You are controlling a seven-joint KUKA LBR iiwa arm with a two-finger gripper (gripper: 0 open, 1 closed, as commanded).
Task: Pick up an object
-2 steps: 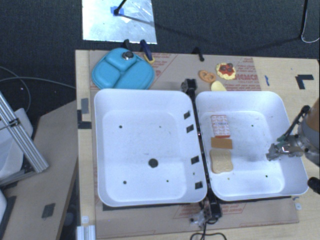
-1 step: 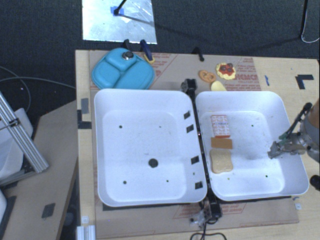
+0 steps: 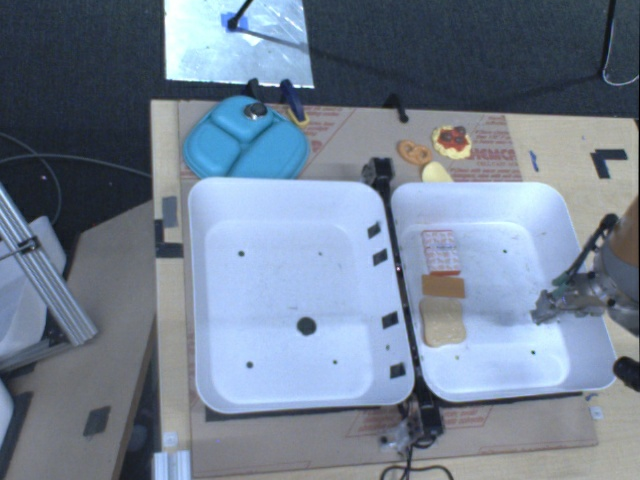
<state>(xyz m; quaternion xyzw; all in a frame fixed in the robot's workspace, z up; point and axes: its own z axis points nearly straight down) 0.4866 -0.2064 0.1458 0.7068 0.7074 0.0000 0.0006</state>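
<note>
Toast slice lies in the right bin, touching a brown cracker below a red-printed card. Gripper sits at that bin's right side, well apart; finger spread cannot be determined.

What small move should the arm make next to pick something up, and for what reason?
Probably it should travel left across the right bin toward the flat pieces near its left wall. The gripper sits by the bin's right side, apart from the pale bread-like slice, the brown slice above it and the patterned card. Nothing is between its fingers, so it must first get above one of them.
</note>
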